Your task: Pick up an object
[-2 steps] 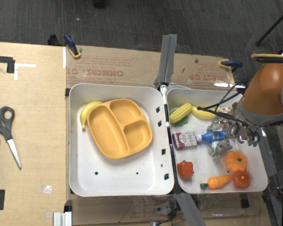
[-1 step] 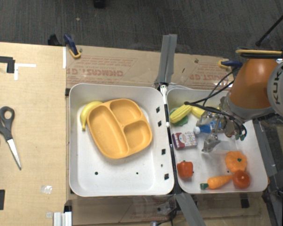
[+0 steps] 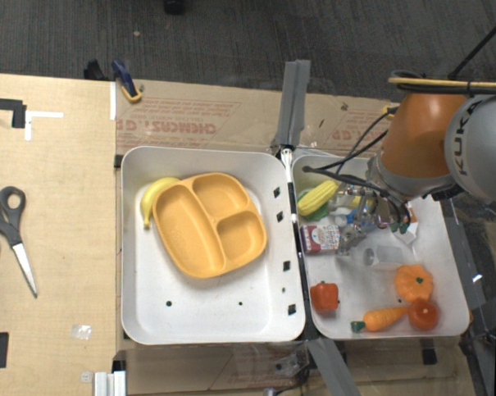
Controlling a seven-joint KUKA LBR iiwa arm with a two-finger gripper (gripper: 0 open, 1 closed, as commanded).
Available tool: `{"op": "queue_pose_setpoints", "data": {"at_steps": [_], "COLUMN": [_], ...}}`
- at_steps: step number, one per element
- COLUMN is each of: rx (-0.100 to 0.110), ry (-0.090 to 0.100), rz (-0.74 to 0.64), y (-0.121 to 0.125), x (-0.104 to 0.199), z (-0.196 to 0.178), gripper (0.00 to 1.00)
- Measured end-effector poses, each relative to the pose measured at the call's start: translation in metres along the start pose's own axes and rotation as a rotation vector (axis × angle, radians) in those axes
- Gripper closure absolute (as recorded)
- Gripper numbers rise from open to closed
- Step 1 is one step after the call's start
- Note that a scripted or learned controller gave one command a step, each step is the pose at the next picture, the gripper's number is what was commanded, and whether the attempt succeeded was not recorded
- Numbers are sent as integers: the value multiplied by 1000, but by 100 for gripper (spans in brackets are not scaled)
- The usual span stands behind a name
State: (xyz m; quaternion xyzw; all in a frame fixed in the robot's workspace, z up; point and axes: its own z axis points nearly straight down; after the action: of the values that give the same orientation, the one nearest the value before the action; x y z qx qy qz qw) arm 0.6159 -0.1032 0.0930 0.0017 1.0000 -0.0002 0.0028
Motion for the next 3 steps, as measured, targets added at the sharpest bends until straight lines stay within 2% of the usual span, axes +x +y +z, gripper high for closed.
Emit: {"op": "queue_pose_setpoints", "data": {"at_steps": [1,2,3], "rx": [0,0,2], "ry": [3,2,-3], "rz": [49,-206,-208], "y": [10,-53,-53], "x": [10,33,31], "z": [0,-1,-11], "gripper": [0,0,100]}}
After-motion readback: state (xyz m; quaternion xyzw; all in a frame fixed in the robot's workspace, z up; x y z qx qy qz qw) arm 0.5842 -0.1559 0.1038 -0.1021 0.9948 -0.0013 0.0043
